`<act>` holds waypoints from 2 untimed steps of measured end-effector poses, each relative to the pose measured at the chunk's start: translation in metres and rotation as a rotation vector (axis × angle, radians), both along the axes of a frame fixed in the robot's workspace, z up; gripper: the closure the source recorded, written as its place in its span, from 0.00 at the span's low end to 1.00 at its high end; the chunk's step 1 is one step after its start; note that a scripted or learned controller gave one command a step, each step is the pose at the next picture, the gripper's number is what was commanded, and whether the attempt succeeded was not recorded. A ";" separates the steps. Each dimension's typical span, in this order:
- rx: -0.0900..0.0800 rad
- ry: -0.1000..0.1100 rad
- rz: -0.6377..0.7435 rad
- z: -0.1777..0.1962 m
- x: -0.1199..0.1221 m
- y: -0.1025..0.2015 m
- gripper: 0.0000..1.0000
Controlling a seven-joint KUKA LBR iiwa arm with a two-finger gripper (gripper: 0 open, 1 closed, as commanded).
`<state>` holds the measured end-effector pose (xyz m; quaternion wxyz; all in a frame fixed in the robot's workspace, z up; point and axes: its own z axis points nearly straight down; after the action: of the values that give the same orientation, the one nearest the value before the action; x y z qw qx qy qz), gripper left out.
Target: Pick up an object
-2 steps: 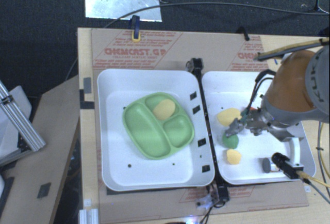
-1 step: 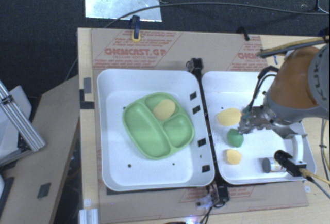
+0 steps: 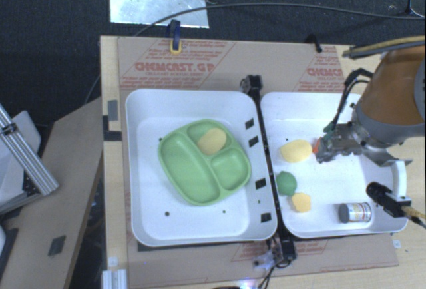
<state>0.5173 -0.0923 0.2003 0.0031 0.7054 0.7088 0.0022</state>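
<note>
Camera view. Two shallow white plastic bins sit side by side on a brown board printed with red lettering. The bins have smooth walls and rounded corners, and black clips line the seam between them.

Left bin: it contains a green divided plate of glossy plastic, oval in outline, moulded into three compartments. A pale yellow rounded lump lies in the upper right compartment.

Right bin: it contains four loose items. A yellow lemon-shaped piece, smooth and matte, lies near the bin's left wall. A green ball lies below it, near the seam. A small yellow piece touches or nearly touches the ball at its lower right. A short metal can with a yellow-banded label lies on its side near the front wall, well apart from the others.

Arm: the grey body with its orange band enters from the right above the right bin. The gripper hangs low just beside the right end of the lemon-shaped piece. Whether it touches that piece cannot be determined, and its opening cannot be determined either. The ball, small yellow piece and can lie below and clear of the gripper.
</note>
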 end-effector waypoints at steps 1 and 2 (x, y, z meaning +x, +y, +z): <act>0.000 -0.002 0.000 0.064 0.004 -0.002 1.00; 0.000 0.002 0.000 0.094 0.006 -0.002 1.00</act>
<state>0.5231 -0.0947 0.2944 0.0021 0.7054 0.7088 0.0015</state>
